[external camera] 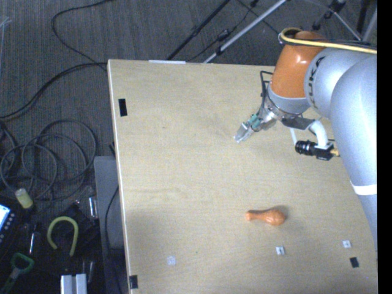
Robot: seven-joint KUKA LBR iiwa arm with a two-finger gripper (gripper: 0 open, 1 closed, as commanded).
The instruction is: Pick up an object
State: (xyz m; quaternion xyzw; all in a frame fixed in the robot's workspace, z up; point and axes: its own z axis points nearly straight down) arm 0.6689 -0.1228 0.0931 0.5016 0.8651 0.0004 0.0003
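Note:
An orange pear-shaped object (267, 216) lies on its side on the tan bench top (184, 164), in the lower right part, narrow end pointing left. My gripper (242, 133) hangs above the board's upper middle, well up and slightly left of the object, and it touches nothing. Its fingers slant down to the left and meet at one tip, shut with nothing between them. Behind it rise the orange band (294, 66) and the grey arm (355, 121), coming in from the right.
The board's left edge (116, 164) drops to a carpeted floor with coiled cables (49, 158) and tools. Tripod legs (257, 17) cross the floor beyond the far edge. Small black and white markers (280, 250) dot the board.

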